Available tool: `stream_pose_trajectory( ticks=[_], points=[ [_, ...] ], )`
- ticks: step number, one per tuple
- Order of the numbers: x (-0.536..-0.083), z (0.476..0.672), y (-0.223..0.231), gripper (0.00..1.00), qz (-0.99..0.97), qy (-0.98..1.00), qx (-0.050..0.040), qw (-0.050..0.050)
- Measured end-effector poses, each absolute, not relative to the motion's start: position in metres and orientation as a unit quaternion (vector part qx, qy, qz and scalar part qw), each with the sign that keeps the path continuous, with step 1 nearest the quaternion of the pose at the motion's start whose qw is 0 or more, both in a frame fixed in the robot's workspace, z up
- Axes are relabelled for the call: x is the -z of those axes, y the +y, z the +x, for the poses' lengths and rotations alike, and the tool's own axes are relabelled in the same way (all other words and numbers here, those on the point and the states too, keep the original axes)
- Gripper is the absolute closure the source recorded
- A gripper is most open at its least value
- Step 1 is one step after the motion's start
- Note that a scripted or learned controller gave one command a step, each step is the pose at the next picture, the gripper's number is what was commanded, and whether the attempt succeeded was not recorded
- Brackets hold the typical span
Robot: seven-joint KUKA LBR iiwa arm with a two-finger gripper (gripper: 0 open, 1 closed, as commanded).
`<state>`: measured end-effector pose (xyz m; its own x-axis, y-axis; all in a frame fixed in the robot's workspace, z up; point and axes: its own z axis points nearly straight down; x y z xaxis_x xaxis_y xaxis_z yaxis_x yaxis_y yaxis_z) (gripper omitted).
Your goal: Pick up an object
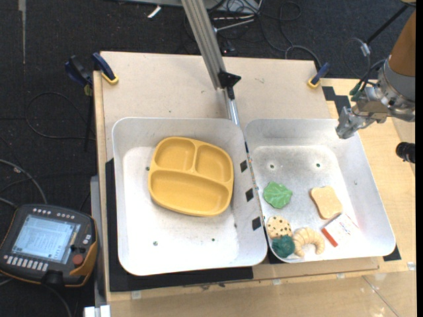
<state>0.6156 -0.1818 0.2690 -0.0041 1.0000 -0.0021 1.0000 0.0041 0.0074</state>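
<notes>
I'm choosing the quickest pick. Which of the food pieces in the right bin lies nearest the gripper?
The tan bread slice. It lies closer to the gripper than the green lettuce piece; the cookie and croissant sit at the near rim.

**Arm poised at the right bin's far corner**

The gripper (346, 125) hung over the far right rim of the right bin (360, 157), apart from everything inside it. Near that bin's front lay a green leafy piece (277, 195), a slice of toast (326, 202), a spotted cookie (278, 227), a dark green lump (283, 246), a croissant (309, 241) and a small red-and-white packet (338, 230). The left bin (132, 177) held a yellow divided plate (192, 176). A teach pendant (46, 240) sat on the floor at the lower left.
</notes>
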Motion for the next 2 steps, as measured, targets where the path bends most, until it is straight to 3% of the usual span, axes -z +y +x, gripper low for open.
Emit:
stream_pose_trajectory(
  ticks=[2],
  points=[
    [-0.244,0.619,-0.067,1.0,0.704,0.71,-0.0005,-0.001]
  ],
)
